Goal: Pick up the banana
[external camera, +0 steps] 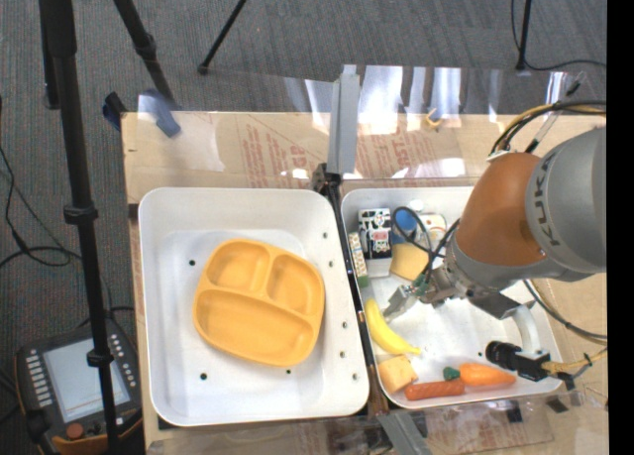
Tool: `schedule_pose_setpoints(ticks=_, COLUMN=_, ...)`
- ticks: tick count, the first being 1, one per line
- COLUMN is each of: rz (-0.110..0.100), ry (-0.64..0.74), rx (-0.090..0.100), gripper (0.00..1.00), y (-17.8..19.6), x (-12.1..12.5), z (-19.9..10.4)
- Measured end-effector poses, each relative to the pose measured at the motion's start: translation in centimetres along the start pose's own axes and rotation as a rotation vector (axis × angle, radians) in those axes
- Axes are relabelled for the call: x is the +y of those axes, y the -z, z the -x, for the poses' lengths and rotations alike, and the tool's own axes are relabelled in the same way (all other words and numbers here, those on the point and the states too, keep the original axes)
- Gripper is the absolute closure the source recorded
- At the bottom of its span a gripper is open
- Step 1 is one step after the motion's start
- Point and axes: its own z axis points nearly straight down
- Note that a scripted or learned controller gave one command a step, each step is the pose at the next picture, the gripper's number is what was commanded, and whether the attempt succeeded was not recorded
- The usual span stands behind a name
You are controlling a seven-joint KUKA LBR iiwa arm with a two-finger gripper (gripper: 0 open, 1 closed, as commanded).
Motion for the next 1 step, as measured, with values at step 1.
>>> schedule_pose_setpoints(ticks=1, rz=0.0, ry=0.21, rx=-0.002, gripper=0.0, y=-0.03, x=-5.95, z=-1.12)
